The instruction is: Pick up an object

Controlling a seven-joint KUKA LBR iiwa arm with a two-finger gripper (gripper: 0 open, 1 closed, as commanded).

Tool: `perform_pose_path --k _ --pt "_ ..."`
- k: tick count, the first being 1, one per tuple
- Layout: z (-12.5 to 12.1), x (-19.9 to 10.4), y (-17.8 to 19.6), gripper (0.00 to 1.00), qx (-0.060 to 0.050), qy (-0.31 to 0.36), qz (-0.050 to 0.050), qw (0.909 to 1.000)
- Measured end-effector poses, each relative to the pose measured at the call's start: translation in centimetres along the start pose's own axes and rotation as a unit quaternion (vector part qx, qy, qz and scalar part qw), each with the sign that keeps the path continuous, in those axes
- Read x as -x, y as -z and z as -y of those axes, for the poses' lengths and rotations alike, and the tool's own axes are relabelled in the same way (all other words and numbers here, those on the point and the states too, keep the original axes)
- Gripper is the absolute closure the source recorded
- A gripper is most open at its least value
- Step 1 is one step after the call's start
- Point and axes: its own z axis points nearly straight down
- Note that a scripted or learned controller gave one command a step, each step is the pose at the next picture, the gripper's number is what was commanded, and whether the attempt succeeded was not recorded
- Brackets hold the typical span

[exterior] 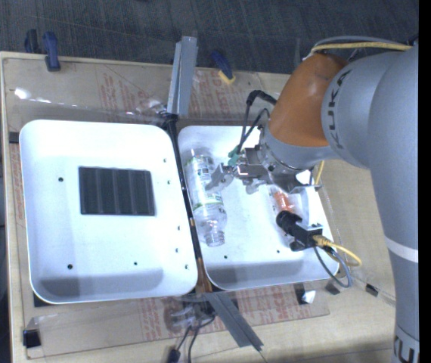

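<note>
A clear plastic bottle lies lengthwise along the left wall of the right bin. My gripper reaches in from the right and hangs low over this bin, its tip right beside the bottle's upper half. Nothing shows between its tips. In the middle of the left bin lies a flat, dark grey ribbed rectangle. A small orange-and-white thing sits in the right bin, partly under my wrist.
A metal bar stands up at the back between the two bins. Blue clamps hold the bench's far edge. The arm covers the right bin's back right part.
</note>
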Motion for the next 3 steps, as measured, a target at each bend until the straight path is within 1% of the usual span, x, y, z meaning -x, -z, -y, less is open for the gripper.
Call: perform_pose_path --k 1,2,3 --pt "1.0 2.7 -9.1 0.0 0.0 0.168 0.0 0.9858" --pt "-6.7 0.9 -9.4 0.0 0.006 0.175 0.008 0.9844" --pt "-6.7 0.6 -8.3 1.0 0.006 0.177 0.005 0.9842"
